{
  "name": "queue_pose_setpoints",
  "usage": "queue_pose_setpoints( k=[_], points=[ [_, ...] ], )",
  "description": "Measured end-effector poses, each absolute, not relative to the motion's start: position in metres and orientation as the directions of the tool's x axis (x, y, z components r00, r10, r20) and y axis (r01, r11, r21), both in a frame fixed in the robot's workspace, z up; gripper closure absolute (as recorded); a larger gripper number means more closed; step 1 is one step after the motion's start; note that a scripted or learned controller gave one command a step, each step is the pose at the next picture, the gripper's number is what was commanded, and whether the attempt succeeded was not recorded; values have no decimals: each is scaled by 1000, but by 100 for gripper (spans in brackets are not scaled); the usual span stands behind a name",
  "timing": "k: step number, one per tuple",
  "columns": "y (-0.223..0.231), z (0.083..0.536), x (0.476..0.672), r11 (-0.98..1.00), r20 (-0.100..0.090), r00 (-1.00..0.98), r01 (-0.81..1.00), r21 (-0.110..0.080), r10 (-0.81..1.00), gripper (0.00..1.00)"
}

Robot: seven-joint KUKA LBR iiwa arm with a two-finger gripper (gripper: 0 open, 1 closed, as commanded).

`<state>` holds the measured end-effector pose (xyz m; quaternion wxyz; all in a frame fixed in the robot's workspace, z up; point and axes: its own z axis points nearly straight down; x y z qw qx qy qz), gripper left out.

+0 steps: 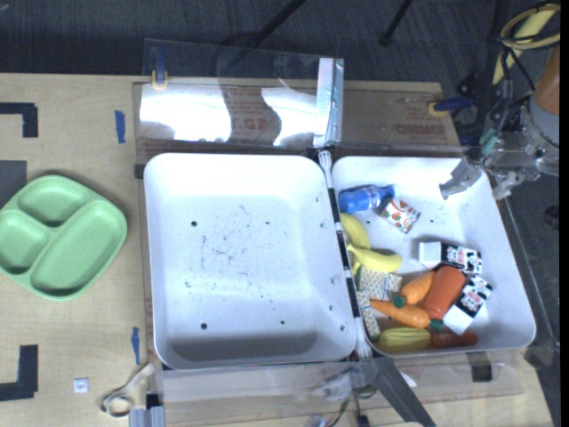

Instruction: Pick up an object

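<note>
Plywood bench, two white bins. Right bin point(498, 229) holds piled toys: bananas point(369, 252), carrot point(400, 312), blue bottle point(360, 199). Gripper point(462, 181) hovers over its far right corner, carrying nothing; finger spread unclear.

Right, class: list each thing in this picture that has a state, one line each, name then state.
gripper: above the right bin's far right corner, holding nothing.
right bin: holds a heap of toys.
banana: lying against the divider.
blue bottle: on its side.
orange bottle: lying tilted in the heap.
green plate: upright on the bench.
</note>
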<state>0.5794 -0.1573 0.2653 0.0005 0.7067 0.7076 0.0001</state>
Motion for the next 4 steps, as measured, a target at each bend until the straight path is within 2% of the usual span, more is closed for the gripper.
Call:
queue_pose_setpoints(
  k=[1, 2, 3, 4],
  points=[
    [-135, 153, 610, 20, 0, -20, 1000, 0, 1000, 0],
    [-102, 86, 628, 74, 0, -74, 997, 3, 997, 0],
    [-103, 99, 630, 72, -2, -72, 997, 8, 997, 100],
    [-74, 185, 632, 234, -1, -234, 972, 2, 972, 100]
  ],
)
